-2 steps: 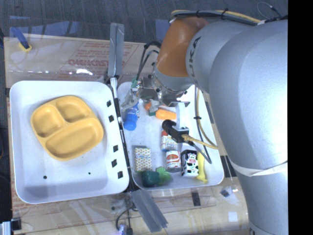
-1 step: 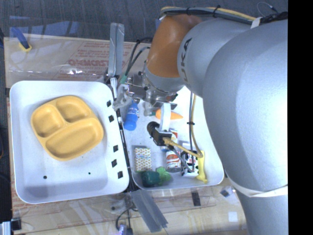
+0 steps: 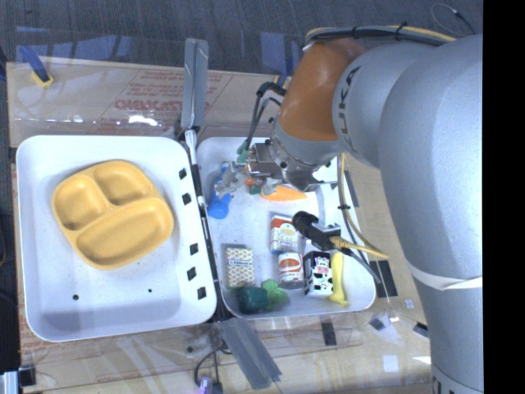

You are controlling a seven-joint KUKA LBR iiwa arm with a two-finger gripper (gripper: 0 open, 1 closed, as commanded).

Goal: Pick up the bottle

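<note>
Yellow and three-sectioned, a divided plate (image 3: 112, 213) rests in the left bin (image 3: 49, 318). In the right bin (image 3: 361, 302), a clear bottle with a blue cap (image 3: 219, 195) lies near the left wall toward the far edge. The gripper (image 3: 246, 169) hangs just beside it at the far edge; whether its grip is spread or closed cannot be told. Small cans (image 3: 287, 253) sit near the bin's middle.
</note>
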